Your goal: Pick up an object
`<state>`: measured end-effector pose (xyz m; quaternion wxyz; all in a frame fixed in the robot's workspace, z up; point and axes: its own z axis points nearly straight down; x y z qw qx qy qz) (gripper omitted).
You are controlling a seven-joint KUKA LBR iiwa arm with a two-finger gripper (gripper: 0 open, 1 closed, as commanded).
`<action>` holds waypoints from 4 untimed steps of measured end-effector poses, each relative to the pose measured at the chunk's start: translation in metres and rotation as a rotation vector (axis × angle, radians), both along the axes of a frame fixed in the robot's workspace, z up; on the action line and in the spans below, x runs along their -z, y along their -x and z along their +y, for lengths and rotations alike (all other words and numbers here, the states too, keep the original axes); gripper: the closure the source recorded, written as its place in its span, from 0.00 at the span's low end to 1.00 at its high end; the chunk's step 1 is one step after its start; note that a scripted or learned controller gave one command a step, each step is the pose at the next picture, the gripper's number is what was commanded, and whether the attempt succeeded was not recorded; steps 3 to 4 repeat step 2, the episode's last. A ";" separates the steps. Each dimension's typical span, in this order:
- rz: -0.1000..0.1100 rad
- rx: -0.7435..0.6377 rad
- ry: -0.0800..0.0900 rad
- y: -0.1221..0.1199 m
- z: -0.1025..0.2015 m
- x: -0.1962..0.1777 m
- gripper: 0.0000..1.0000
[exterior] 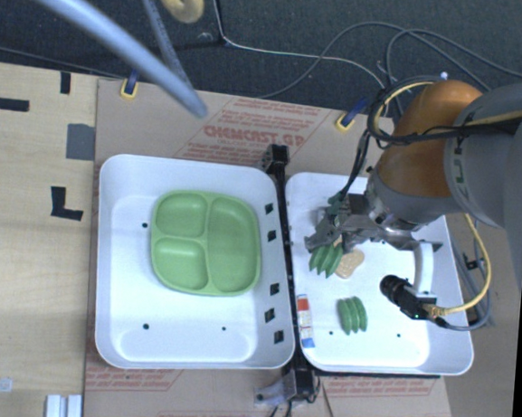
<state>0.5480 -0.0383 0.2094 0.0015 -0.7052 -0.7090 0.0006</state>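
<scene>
Claw (332,237) against green bunch (325,258), right bin (387,347)

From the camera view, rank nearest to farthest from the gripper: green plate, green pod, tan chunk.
1. Tan chunk, right bin, just beside the gripper.
2. Green pod, right bin, nearer the camera.
3. Green plate, left bin.

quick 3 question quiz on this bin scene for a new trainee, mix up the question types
1. True or false: the gripper hangs over the left bin.
2. What lies in the left bin? A) a green divided plate B) a red cup C) a blue bowl
3. Fill in: the ridged object lying in the right bin is ___ in colour.
Key: 1 false; 2 A; 3 green.
</scene>
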 end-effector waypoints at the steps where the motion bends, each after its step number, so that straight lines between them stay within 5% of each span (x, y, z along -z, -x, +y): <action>1: -0.002 -0.001 0.000 0.004 0.052 -0.013 1.00; 2: -0.002 -0.002 0.000 0.007 0.100 -0.021 1.00; 4: -0.002 -0.002 0.000 0.007 0.100 -0.021 1.00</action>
